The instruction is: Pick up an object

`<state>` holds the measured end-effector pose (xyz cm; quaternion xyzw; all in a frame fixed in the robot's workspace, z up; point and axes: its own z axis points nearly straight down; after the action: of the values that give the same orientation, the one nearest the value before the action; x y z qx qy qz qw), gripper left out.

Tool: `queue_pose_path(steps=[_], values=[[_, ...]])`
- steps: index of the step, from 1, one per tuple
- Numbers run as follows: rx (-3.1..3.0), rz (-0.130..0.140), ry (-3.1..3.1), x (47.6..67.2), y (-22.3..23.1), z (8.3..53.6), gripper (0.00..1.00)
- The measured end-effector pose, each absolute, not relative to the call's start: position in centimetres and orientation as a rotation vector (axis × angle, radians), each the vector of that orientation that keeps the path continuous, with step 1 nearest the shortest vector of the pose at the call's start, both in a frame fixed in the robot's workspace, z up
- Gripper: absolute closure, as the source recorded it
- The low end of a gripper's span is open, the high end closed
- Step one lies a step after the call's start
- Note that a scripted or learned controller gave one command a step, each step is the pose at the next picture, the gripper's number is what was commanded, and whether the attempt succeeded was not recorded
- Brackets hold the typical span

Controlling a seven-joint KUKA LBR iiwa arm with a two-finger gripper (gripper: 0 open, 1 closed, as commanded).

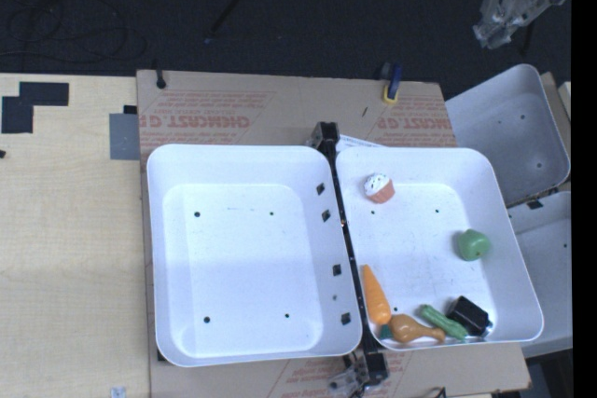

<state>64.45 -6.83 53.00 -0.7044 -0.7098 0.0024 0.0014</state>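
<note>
- Your pincer [511,6] hangs at the upper right, well clear of both bins; you cannot tell its state.
- In your right bin [494,171] lie a green ball [473,244], an orange carrot [376,295], a black block [469,314] and an orange-and-white piece [378,187].
- Your left bin [159,165] sits just beside it.
</note>
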Motion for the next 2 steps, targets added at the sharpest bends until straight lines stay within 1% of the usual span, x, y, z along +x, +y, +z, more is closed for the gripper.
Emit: queue_pose_path(steps=[1,2], values=[[-2.212,0.004,-2.225,60.9,0.4,53.8,1.0],[-2.211,0.007,-2.225,58.1,8.2,51.9,1.0]])
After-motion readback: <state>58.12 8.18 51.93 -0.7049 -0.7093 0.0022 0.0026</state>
